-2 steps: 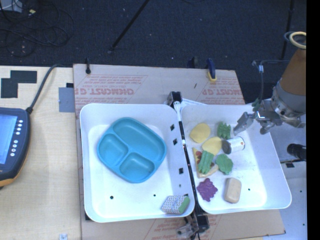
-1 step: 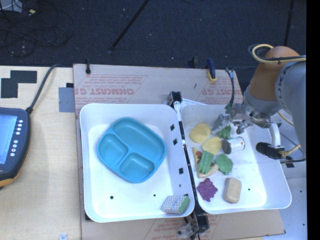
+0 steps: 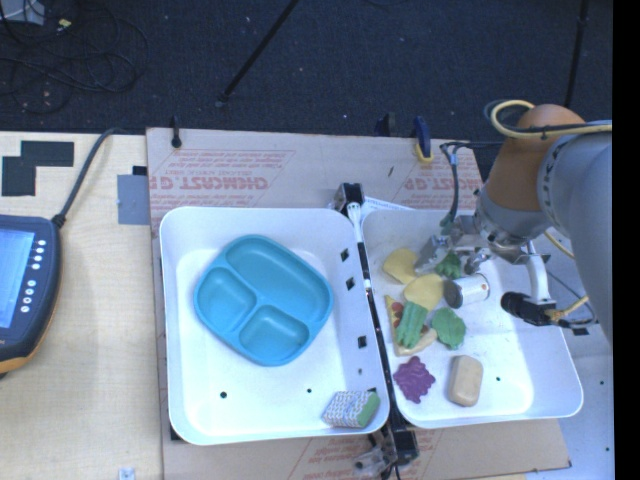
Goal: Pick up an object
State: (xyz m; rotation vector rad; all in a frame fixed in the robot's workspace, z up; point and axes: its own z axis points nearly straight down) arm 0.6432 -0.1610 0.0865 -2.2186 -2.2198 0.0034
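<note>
Arm (image 3: 555, 173) comes in from the right, cut off by the frame edge; its wrist bulk covers the right bin's upper right corner. Gripper (image 3: 452, 256) sits low over the top of the toy pile; can't tell its state, too small and tangled with the toys.

Left bin (image 3: 185, 368): blue divided plate (image 3: 262, 299) lying flat in the middle, small checkered sponge (image 3: 350, 408) at the bottom right corner against the wall.

Right bin (image 3: 545, 388): the pickable stuff is clustered on the left half, close to the divider. Yellow pieces (image 3: 412, 278) near the top, touching each other. Green toy (image 3: 449, 328) below them, next to a green-on-orange piece (image 3: 411, 330). Purple piece (image 3: 413, 378) and tan block (image 3: 464, 380) lie side by side at the bottom, apart from the pile. A small white cylinder (image 3: 470, 291) lies just beside the gripper; exact shape hard to make out.

Tablet (image 3: 20, 278) at far left, cropped by the frame.
</note>
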